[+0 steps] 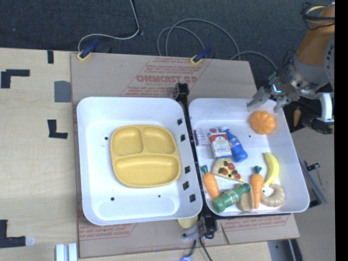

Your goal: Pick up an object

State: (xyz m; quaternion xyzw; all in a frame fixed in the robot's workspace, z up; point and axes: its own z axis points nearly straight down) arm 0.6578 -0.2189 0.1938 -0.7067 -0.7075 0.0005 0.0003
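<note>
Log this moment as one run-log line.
gripper: open, above right bin's far edge | held: nothing | nearest: orange | left bin: yellow tray

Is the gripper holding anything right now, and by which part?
Nothing is held. The gripper hangs open above the far right edge of the right bin, its fingers spread, with the orange pumpkin lying just below them, ungrasped.

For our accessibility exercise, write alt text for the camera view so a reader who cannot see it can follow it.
A robot gripper hovers with open jaws at the top edge of the right bin, just above an orange toy pumpkin. That bin also holds toy carrots, a banana and a pizza slice; the left bin holds a yellow divided tray.
</note>
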